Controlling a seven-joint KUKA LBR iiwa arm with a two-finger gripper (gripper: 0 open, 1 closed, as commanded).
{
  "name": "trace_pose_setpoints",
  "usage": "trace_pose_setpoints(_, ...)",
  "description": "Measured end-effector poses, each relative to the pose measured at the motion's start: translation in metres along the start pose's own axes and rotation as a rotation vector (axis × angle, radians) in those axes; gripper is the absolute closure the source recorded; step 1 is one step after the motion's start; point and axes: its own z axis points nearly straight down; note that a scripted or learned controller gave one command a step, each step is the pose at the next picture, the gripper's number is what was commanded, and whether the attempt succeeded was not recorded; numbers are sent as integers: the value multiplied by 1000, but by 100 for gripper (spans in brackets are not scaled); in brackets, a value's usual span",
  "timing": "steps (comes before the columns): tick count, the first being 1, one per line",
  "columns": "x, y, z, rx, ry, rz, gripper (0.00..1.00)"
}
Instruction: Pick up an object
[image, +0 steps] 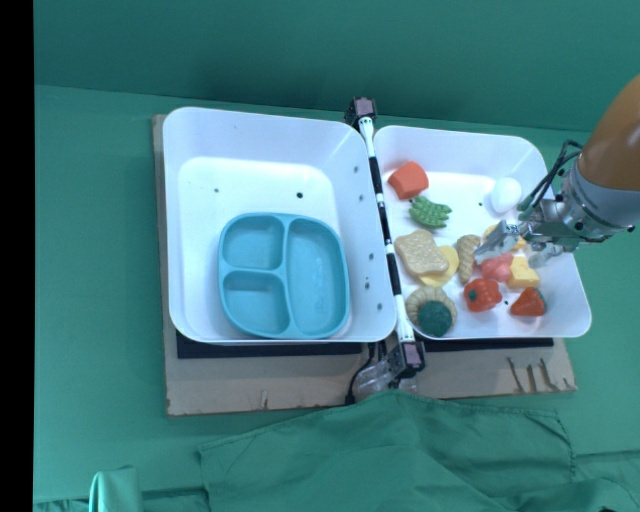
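A blue divided plate (284, 275) lies in the left bin (200, 135), just left of the right bin (450, 140), which holds toy foods. The arm (612, 160) slants down over that bin's right side, its gripper (500, 242) low among the foods by a pink piece (497, 267). How far the gripper is open, I cannot tell.

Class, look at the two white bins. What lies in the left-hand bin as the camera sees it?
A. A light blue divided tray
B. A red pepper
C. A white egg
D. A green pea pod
A: the light blue divided tray with three compartments lies in the left bin, while the toy foods are in the right bin.
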Motion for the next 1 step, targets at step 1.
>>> trace_pose_setpoints(1,-1,2,59,-5,-1,-1,0)
